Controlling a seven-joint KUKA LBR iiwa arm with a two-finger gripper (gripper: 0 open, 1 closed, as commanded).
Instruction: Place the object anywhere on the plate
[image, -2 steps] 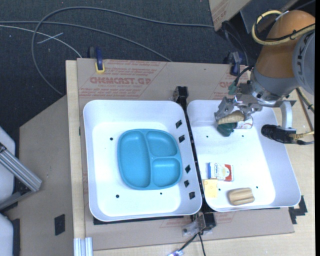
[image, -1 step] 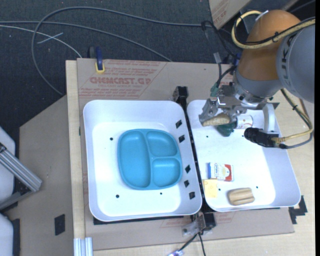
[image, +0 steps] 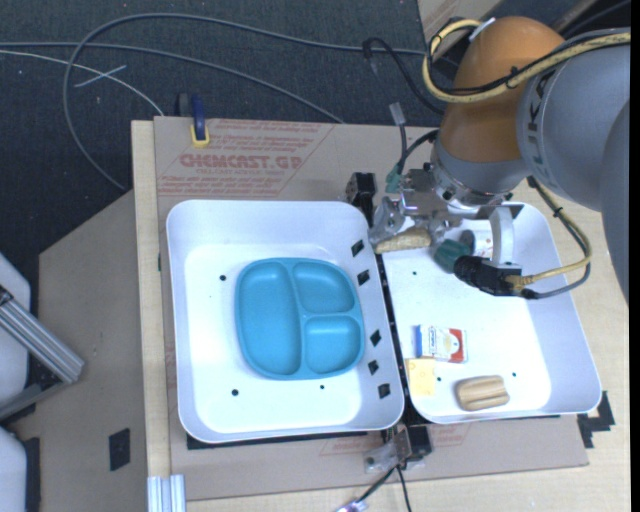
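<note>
Your gripper (image: 405, 225) sits at the right bin's (image: 560, 330) far left corner over a tan stick-like piece (image: 408, 241), though you cannot tell how the jaws stand. It looks light and stiff; take it across its narrow middle. Between it and the blue plate (image: 299, 317) stand the bin walls, while the card (image: 440, 343), yellow block (image: 420, 377) and bread-like piece (image: 481, 392) lie well clear.
</note>
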